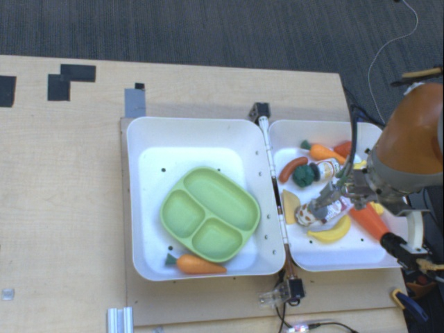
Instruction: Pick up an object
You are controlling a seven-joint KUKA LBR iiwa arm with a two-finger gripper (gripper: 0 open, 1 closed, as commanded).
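Observation:
My gripper (323, 207) hangs low in the right bin (361, 259), reaching in from the right under the orange wrist band. It is directly over a small white and red object (305, 216) that lies just above a yellow banana (331, 232). Around it lie a green broccoli piece (304, 175), a red chili (292, 166), an orange carrot (320, 150), a small bottle (326, 170), a yellow slice (289, 205) and an orange piece (369, 220). Nothing is clearly seen between the fingers.
The left bin (149, 141) holds a green divided plate (210, 214) and a carrot with a green top (198, 264) along its front wall. A ridge (272, 186) separates the two bins. The arm covers the right bin's far right side.

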